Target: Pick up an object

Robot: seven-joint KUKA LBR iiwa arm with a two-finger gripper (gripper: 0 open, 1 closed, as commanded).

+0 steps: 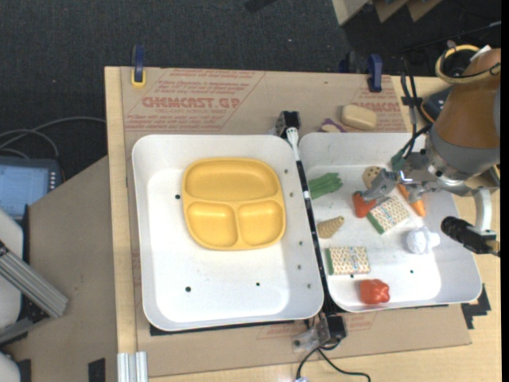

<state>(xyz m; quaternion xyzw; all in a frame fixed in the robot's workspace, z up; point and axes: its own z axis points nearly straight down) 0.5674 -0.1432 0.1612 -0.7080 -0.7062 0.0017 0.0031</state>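
The gripper point(395, 183) is down low over the upper part of the right bin point(461, 291), and its metal fingers are tangled up with the clutter there, so I cannot tell how far apart they stand or whether anything sits between them. The arm point(469, 110) comes in from the right, its orange band bulky above the wrist, and it hides the bin's far right corner. Just beside the fingertips lies a red-orange piece point(362, 206), partly hidden under the metal, touching a small patterned packet point(389, 213) that lies tilted. An orange, carrot-like sliver point(418, 205) pokes out near the wrist, mostly covered. A brown cookie-like round point(371, 174) sits just above the fingers, hard to make out. Further left in that bin there is a green leafy toy point(324, 185) near the dividing wall, a tan wedge point(330, 227) below it, a second patterned packet point(349, 259) lying flat, a red tomato-like toy point(374, 291) at the near rim, and a whitish crumpled ball point(417, 241) to the right. The left bin point(159, 237) holds a yellow divided plate point(235, 202), three compartments showing. On the bench point(191, 94) behind the bins rests a pale bread-roll shape point(359, 117).
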